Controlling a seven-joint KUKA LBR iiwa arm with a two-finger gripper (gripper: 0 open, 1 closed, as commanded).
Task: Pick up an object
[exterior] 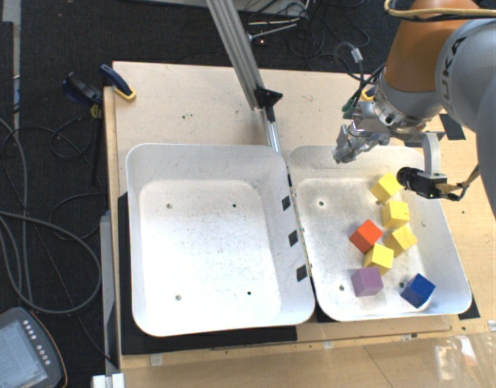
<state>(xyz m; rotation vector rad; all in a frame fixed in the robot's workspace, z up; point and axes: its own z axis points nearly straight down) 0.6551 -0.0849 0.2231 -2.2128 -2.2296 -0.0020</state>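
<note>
Speckling white bin (333, 297): 4 yellow cubes (385, 188), matte, square-edged

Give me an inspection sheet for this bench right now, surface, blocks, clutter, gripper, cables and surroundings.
Surface: wooden bench bearing left bin and right bin side by side.
Job's things: in the right bin, four yellow blocks, orange block, purple block, blue block.
Clutter: clamp at the bench's far left corner.
Gripper: gripper above the right bin's far edge, nothing seen held.
Cables: black cables on the floor.
Surroundings: metal pole, tablet.
</note>
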